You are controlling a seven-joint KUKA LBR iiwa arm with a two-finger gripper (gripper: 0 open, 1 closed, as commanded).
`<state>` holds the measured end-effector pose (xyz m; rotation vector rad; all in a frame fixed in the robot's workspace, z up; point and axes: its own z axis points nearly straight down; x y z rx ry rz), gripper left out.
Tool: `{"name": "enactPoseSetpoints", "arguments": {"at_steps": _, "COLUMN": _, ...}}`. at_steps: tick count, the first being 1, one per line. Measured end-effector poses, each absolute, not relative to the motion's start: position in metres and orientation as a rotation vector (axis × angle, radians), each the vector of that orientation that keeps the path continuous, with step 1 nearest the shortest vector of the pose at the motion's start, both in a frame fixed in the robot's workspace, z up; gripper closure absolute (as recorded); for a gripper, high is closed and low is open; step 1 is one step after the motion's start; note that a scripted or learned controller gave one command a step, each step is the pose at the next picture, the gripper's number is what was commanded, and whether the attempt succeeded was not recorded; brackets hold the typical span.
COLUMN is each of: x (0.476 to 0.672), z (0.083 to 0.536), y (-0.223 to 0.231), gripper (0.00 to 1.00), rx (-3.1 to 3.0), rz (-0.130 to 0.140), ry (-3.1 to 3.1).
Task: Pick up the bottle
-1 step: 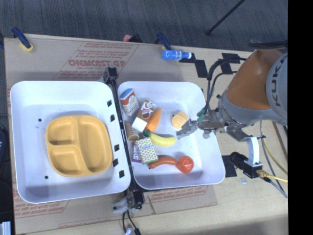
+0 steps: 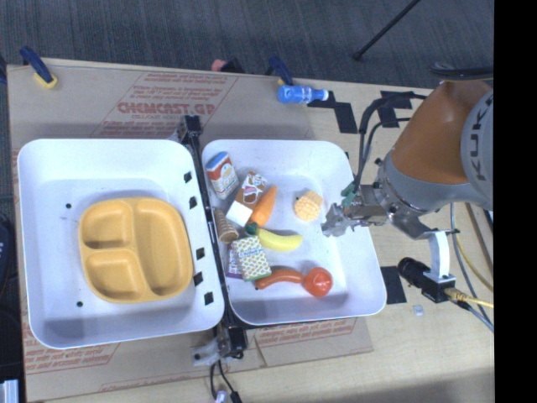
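Note:
The bottle (image 2: 248,190) is small and brown with a pale label. It lies tilted in the right bin (image 2: 366,269), near the bin's upper left, between a milk carton (image 2: 221,175) and an orange carrot (image 2: 264,205). My gripper (image 2: 337,219) hangs over the right side of that bin, close to its right wall. It is well to the right of the bottle, with a yellow corn piece (image 2: 308,206) between them. Nothing shows in the gripper.
Also in the right bin are a banana (image 2: 279,241), a red tomato (image 2: 318,282), a long red-orange vegetable (image 2: 277,277), a patterned box (image 2: 251,258) and a brown cup (image 2: 226,225). The left bin (image 2: 50,162) holds a yellow divided plate (image 2: 134,248). A blue clamp (image 2: 298,95) sits on the bench behind.

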<state>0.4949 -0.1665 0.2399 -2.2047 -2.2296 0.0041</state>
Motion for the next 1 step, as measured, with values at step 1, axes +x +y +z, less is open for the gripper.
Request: {"name": "enactPoseSetpoints", "arguments": {"at_steps": 1, "x": 0.4759, "z": 0.1981, "y": -0.1289, "gripper": 1.00, "rx": -2.074, "rz": 0.004, "ry": -2.354}}
